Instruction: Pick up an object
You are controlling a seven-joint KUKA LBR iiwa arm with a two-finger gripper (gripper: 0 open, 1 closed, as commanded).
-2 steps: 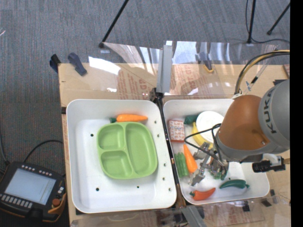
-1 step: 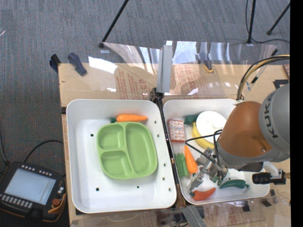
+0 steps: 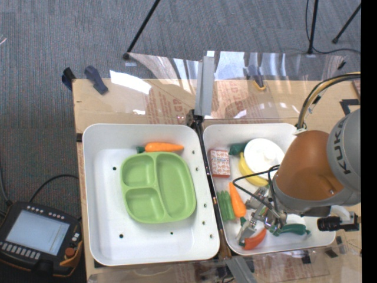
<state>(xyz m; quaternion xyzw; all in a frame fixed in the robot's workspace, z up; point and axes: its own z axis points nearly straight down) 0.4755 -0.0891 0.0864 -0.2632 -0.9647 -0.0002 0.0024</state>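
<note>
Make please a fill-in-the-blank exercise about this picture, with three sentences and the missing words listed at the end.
1. The divided tray in the left bin has the colour ____.
2. The carrot in the left bin lies beside the tray's ____ edge.
3. The pincer is over the ____ bin, near a second carrot and a red pepper.

Missing words: green; far; right

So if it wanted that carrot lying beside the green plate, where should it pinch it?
Probably across the middle of the carrot, coming straight down. It lies flat and lengthwise along the green plate's far edge, and the fingers would close across its narrow width.
</note>
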